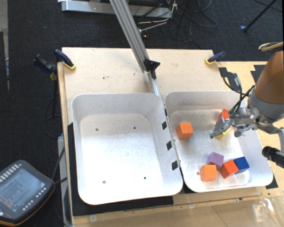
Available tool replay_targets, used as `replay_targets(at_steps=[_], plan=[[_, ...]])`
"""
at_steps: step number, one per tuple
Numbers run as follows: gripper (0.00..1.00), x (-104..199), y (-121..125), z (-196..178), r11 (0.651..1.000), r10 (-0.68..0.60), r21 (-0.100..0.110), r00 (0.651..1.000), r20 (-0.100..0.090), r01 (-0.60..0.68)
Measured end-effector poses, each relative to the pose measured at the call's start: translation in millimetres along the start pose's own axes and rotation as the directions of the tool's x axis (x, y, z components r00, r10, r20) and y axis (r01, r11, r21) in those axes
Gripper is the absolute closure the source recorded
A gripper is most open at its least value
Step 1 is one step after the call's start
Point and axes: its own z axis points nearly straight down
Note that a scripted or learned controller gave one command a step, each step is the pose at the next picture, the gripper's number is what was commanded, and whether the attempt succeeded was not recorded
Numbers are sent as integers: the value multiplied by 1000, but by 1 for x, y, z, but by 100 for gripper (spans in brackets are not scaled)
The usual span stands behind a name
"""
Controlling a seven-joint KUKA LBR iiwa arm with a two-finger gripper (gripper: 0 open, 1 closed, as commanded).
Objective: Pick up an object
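My gripper [220, 130] hangs over the right bin [188, 104], in its right half. A small yellow piece [220, 136] shows right at the gripper's tip, and I cannot tell whether it is held or lies beneath. A red block [225, 115] peeks out just behind the gripper. An orange cube [184, 130] lies alone to the gripper's left. Toward the bin's front sit a purple cube [215, 158], a second orange cube [208, 172], a red-orange cube [228, 168] and a blue cube [241, 164], packed close together.
The left bin [86, 112] stands beside the right one, sharing a ridge with black clips [169, 144]. A slanted metal rail [132, 32] runs down to the bins' back edge. A teach pendant [19, 189] lies off the bench's front left.
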Motion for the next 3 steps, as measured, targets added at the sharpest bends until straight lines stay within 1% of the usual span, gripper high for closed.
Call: replay_targets(at_steps=[1, 2, 3], plan=[[0, 0, 0, 0, 1000, 1, 0, 1000, 0, -1], [0, -4, 5, 46, 1000, 2, 4, 1000, 0, -2], [0, -6, 1, 90, 1000, 2, 5, 1000, -1, -2]])
